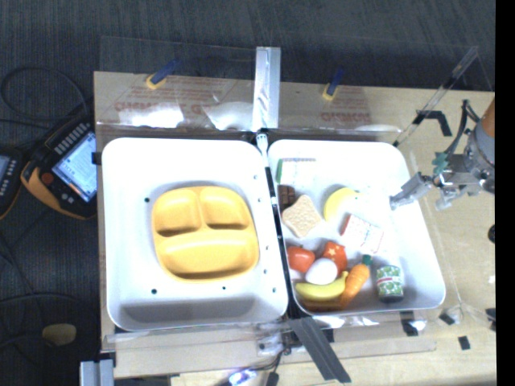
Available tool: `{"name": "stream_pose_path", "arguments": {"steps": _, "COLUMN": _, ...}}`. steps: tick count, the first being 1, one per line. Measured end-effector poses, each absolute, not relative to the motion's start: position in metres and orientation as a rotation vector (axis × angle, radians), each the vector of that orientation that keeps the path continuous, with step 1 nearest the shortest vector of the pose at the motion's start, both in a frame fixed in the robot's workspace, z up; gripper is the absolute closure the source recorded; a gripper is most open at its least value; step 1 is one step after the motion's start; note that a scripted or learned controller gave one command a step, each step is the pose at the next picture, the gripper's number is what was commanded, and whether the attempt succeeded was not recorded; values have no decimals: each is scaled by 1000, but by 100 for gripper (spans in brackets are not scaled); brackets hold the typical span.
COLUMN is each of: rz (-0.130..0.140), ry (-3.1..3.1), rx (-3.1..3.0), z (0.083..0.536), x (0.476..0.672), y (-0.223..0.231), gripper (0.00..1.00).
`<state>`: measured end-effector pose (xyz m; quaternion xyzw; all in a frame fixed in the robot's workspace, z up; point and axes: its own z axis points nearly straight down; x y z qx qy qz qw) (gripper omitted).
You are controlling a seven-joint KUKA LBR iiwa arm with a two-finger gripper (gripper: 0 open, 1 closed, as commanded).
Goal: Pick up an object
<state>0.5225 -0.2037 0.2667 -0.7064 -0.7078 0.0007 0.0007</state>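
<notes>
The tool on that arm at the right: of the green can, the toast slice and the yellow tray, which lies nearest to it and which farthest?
Measured from the tool at the right bin's right edge, in the camera view:
1. Green can, right bin's front right corner.
2. Toast slice, right bin's left side, by the divider.
3. Yellow tray, alone in the left bin.

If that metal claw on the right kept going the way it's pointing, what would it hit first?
Probably the right bin's rim: the gripper points left and downward over that edge. If it clears it, the yellow lemon-like toy comes next. Depth is hard to judge.

Tray [205, 232] in left bin [121, 167]
</notes>
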Motion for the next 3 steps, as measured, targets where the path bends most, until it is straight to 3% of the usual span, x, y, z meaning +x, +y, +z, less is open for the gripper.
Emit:
{"name": "stream_pose_path", "arguments": {"steps": 1, "rz": 3, "ry": -2175, "rx": -2265, "z": 218, "x": 594, "y": -152, "gripper": 0}}
{"name": "stream_pose_path", "arguments": {"steps": 2, "rz": -5, "ry": -1901, "rx": -2512, "z": 89, "x": 596, "y": -150, "gripper": 0}}
{"name": "stream_pose_path", "arguments": {"steps": 3, "rz": -6, "ry": -1902, "rx": -2511, "z": 99, "x": 597, "y": -149, "gripper": 100}}
